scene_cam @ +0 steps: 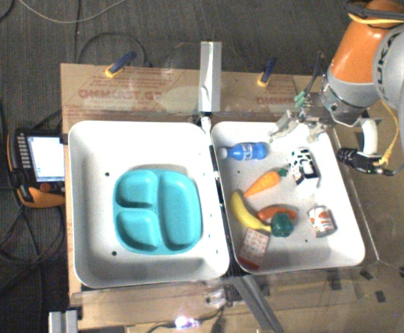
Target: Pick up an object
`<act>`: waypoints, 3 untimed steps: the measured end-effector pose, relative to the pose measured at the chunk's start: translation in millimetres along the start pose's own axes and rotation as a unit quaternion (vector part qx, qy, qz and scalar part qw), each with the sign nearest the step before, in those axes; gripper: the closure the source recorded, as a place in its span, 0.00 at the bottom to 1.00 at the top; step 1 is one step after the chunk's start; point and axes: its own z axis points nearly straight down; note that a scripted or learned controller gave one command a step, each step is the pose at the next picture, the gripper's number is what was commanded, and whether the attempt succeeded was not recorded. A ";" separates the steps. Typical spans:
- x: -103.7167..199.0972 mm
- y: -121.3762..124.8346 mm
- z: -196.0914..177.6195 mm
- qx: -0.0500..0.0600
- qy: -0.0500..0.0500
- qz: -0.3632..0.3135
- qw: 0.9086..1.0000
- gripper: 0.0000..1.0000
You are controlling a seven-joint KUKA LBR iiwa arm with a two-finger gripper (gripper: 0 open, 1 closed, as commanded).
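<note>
My fingers (300, 121) spread, empty | poised over right white bin's (350, 245) far rim | blue plastic bottle (247, 151) lies nearest

arm (368, 54): grey | orange band | yellow cable, perhaps | metal pincer (300, 122)

a teal divided tray (156, 210) lies in the left bin (84, 186). behind the bins, two clamps (120, 63) grip a cardboard sheet (139, 92); a handheld pendant (37, 166) rests left of the bins, cables (42, 5) on the floor
</note>
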 end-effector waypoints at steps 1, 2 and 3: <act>2.9 -3.7 118.0 0.000 -0.001 -0.034 0.999 0.00; 33.7 -42.1 126.1 -0.007 -0.004 -0.092 0.996 0.00; 14.3 -92.0 126.1 -0.008 -0.003 -0.099 0.995 0.00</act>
